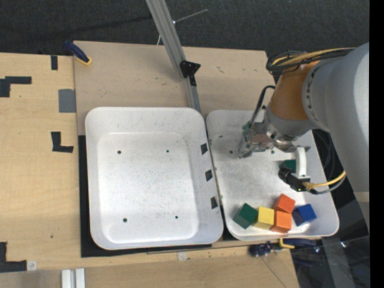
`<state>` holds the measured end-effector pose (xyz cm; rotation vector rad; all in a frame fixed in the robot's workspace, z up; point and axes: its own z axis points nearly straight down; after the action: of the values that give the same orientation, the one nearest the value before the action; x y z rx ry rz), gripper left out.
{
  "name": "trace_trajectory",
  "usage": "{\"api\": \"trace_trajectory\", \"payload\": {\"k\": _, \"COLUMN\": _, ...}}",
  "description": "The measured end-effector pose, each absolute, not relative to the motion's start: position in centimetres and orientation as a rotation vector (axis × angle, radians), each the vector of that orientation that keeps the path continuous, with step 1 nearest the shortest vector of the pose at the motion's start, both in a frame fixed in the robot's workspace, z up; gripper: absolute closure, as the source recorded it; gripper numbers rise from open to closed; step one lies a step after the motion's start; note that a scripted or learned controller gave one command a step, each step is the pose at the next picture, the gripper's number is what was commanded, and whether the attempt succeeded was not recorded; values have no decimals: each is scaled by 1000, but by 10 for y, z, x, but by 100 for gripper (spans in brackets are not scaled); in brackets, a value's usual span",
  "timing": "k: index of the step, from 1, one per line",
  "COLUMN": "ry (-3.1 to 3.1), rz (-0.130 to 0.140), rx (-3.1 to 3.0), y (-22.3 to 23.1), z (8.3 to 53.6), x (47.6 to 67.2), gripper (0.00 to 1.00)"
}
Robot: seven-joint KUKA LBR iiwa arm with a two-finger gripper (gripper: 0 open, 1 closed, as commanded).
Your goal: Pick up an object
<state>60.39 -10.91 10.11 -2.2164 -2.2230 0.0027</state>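
End effector (247, 150) hanging over right bin (240, 173) | grip state indiscernible | blocks (273, 213) lying toward camera-near corner, well apart

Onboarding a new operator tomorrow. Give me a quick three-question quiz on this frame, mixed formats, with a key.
1. True or false: the small green cube lies in the right shallow white bin.
2. Which lies nearest the green cube? A) small yellow cube B) small blue cube C) upper small orange cube
3. Fill in: the two-finger gripper hovers over the right bin's ____ end, away from the cubes.

Key: 1 true; 2 A; 3 far
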Motion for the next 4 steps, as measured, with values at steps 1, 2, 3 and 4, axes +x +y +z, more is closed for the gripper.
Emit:
{"api": "trace_trajectory", "payload": {"k": 1, "ry": -2225, "rz": -4, "rx": -2221, "y": -101, "z": 147, "x": 603, "gripper": 100}}
{"api": "trace_trajectory", "payload": {"k": 2, "ry": -2225, "rz": -4, "rx": -2221, "y": -98, "z": 189, "x": 602, "gripper": 100}}
{"api": "trace_trajectory", "payload": {"k": 3, "ry": -2226, "rz": -5, "rx": -2222, "y": -98, "z": 239, "x": 604, "gripper": 100}}
{"api": "trace_trajectory", "payload": {"k": 4, "ry": -2226, "rz": 1, "rx": -2214, "y": -51, "z": 228, "x": 611, "gripper": 100}}
